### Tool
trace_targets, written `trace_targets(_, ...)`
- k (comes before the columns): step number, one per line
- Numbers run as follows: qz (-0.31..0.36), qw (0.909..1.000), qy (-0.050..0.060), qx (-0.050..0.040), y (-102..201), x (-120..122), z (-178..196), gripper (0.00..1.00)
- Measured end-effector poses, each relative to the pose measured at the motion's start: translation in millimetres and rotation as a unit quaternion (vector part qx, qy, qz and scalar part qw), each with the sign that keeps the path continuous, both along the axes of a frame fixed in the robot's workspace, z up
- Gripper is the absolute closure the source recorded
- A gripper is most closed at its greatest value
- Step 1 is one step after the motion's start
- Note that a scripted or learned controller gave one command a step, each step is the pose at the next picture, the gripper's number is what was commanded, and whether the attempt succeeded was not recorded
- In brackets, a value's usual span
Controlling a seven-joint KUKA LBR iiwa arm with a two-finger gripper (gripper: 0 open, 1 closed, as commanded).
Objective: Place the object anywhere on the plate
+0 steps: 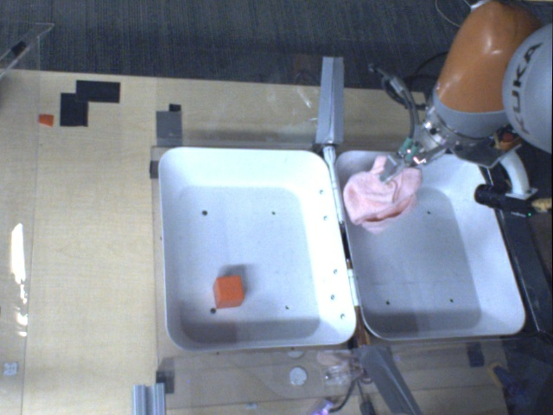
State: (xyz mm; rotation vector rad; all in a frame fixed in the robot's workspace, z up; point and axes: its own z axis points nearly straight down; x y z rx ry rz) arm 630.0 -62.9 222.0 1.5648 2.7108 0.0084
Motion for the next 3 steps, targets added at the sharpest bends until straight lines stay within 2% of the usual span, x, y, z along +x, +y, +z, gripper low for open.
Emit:
trace_targets(1,0.003,1.0000,0.001,0.0000,1,2,4,1.00)
trace_targets(2,0.203,0.9792,0.001,-0.0014,51,-29,7,1.00)
trace_targets(3,0.395,0.9188,0.001,-0.0030,95,-49,-3,1.00)
